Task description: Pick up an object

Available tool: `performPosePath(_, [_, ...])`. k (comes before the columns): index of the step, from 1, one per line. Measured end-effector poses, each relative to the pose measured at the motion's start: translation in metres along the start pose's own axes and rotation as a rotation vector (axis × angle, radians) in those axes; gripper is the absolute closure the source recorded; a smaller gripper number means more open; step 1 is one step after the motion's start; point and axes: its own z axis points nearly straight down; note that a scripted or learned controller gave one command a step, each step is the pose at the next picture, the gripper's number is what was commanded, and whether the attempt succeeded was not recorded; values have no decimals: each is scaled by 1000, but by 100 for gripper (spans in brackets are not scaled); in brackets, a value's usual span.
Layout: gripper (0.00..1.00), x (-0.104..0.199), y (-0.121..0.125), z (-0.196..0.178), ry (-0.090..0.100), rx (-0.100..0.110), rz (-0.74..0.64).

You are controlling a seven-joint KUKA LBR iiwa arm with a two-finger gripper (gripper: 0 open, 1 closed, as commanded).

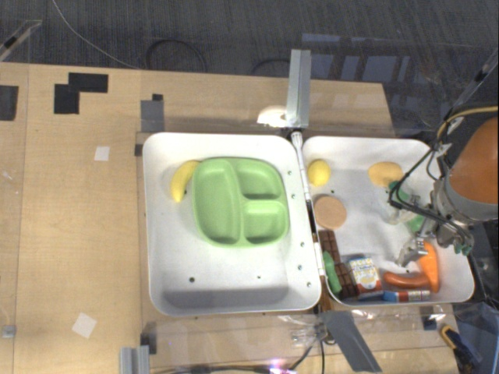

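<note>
Carrot (428,268) just beside pincer (411,253), in right bin's (355,153) near corner.

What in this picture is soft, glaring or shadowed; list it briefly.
Camera view: even overhead light; a soft shadow pools inside the left bin along its near wall; a bright glare patch sits just beyond the bins by the metal post; the gripper and the small items under it in the right bin look soft and hard to separate.

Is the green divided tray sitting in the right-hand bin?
No. The green divided tray lies in the left bin, beside a banana; the right bin holds the smaller items.
</note>
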Motion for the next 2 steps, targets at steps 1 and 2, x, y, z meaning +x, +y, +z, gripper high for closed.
performPosePath(1, [0,19,-2,6,-8,1,-27])
performPosePath(2, [0,31,-4,4,-20,2,-52])
